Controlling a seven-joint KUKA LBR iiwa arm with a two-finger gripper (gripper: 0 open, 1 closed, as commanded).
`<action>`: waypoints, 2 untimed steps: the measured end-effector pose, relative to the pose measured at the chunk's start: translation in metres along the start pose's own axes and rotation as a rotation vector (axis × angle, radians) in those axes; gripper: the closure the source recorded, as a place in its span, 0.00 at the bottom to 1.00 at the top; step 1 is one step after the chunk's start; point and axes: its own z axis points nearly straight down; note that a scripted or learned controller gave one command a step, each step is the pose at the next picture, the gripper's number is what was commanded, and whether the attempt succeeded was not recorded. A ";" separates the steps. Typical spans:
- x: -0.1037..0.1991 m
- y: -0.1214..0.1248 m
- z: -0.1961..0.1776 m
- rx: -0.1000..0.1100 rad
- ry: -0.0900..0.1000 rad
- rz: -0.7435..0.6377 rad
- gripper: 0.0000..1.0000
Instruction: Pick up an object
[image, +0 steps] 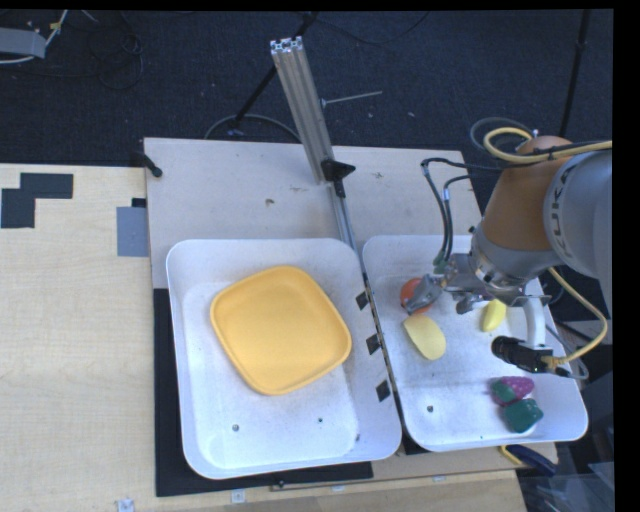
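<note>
camera view showed, nearest, a green piece (521, 414) and a purple piece (513, 387) in the right bin (560, 425); next a pale yellow object (426, 338) lay mid-bin; a small yellow piece (492, 316) sat further right; beyond, a red-orange object (412, 292) lay just beside the gripper (437, 291); whether its jaws were open or held anything could not be told; a slanted descent could nudge the small, rounded red object aside; the left bin (200, 440) held a yellow plate (280, 328).
</note>
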 end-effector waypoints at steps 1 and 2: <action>-0.001 0.001 -0.012 -0.004 -0.001 0.002 1.00; -0.003 0.007 -0.073 -0.008 -0.001 0.001 1.00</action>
